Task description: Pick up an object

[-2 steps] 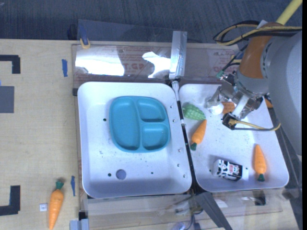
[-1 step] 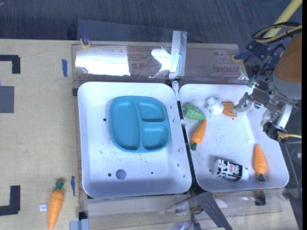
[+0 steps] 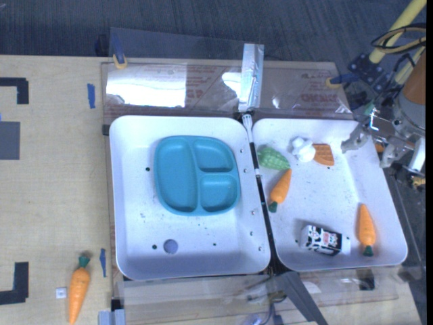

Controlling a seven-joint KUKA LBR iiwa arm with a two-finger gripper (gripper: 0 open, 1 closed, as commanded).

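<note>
Robotics lab: taped bench [image 3: 47, 181], bins [image 3: 128, 249]

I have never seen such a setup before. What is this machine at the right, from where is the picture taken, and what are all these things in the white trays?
The picture comes from one fixed camera above the bench, looking down at a slant. At the right edge you see part of a robot arm reaching in; its pincer hangs over the right bin's upper corner, and nothing is visibly held.

The left bin holds a blue divided plate and a small round disc. The right bin holds a green leafy toy, a white piece, an orange piece, two toy carrots and a black-and-white carton. A third carrot lies outside, on the wooden bench.
</note>
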